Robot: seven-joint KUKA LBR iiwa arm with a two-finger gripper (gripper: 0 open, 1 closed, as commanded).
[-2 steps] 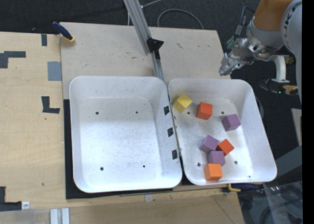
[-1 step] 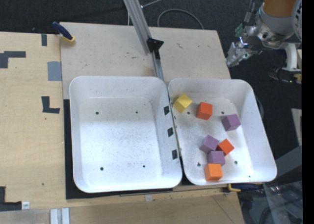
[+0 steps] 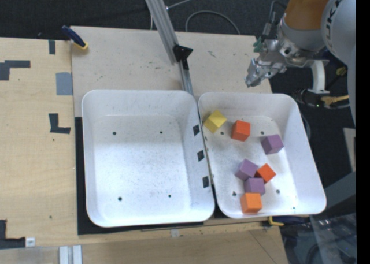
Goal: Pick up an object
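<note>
Gripper (image 3: pixel 256 77) hangs above the bench just outside the far edge of the right bin (image 3: pixel 300 119), near that bin's far right corner. Nothing is seen between its tips; how far they stand apart cannot be told from this slant.

All candidate objects lie in the right bin, on the near side of the tool:
- orange cube (image 3: pixel 241 130), below the gripper and a little toward the bin's left edge; judged nearest.
- yellow cube (image 3: pixel 215 121), close to the far left corner, just beside the wall shared with the left bin (image 3: pixel 92 112).
- purple cube (image 3: pixel 272 143), toward the right wall, apart from the rest.
- near cluster: two purple cubes (image 3: pixel 247 169) (image 3: pixel 254 185) and two orange ones (image 3: pixel 266 173) (image 3: pixel 251 202), touching or nearly so.

Cubes have no long axis; each sits turned at its own angle, so wrist yaw matters.

Judgement: the move is inward over the far rim, then down. The orange cube and the lone purple one have free floor on all sides. The yellow cube crowds the wall. The cluster leaves little finger room.

Surface: white, flat, speckled bin floor with sloping walls.
</note>
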